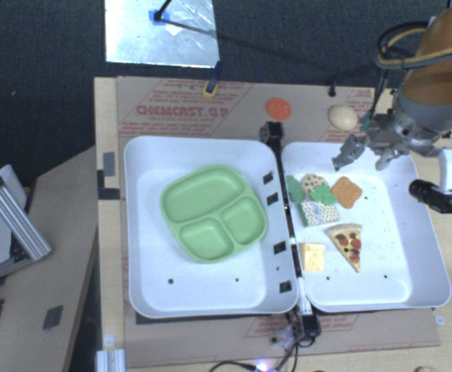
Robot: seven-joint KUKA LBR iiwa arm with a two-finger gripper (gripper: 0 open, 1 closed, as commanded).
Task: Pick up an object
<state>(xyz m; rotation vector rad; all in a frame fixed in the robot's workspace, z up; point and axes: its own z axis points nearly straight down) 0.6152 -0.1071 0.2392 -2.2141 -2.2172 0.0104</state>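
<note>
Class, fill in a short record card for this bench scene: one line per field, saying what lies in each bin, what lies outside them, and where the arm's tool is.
left bin: green divided plate
right bin: pizza slice, yellow cheese square, orange cracker, cookie, green leafy piece, patterned square
outside bins, far edge: orange disc, cream egg-like ball
tool: above right bin's far edge, fingers spread, holding nothing
task status: no object picked yet
</note>
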